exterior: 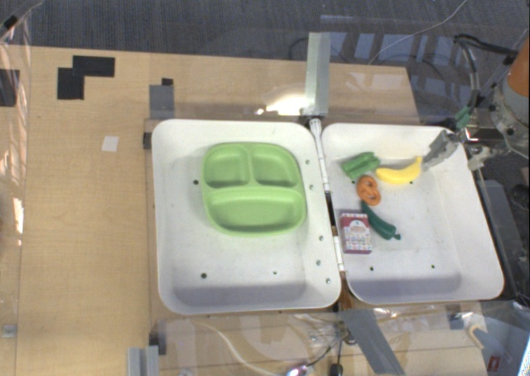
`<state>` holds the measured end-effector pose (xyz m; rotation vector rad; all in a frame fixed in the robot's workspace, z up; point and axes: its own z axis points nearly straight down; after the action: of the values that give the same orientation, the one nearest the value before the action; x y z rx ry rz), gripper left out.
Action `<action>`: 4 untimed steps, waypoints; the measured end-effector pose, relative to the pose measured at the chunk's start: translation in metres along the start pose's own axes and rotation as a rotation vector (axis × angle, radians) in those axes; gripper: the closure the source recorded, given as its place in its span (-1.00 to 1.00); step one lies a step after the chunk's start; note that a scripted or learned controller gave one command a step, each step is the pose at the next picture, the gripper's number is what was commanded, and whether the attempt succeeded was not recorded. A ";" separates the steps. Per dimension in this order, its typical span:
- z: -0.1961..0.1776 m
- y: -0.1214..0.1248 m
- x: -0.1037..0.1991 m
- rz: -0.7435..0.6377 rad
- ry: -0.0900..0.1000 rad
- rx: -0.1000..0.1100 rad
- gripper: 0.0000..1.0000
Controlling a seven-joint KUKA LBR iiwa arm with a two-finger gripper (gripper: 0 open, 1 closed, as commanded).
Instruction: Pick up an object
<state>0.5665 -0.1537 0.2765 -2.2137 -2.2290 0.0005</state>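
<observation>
The right bin holds a yellow banana, a light green vegetable, an orange-red round fruit, a dark green pepper and a small pink-and-white box. My gripper hovers at the bin's upper right, just right of the banana's tip, with nothing seen between its fingers. The arm enters from the right edge.
The left bin holds a green divided tray. A metal divider post stands between the bins at the back. Cables and arm hardware crowd the right side.
</observation>
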 end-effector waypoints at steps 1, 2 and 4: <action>0.124 0.070 0.004 0.061 0.001 0.002 -1.00; 0.185 0.063 0.068 -0.479 -0.005 -0.017 -1.00; 0.175 0.065 0.070 -0.479 0.000 -0.020 -1.00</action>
<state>0.6308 -0.0831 0.1019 -1.6293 -2.7017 -0.0214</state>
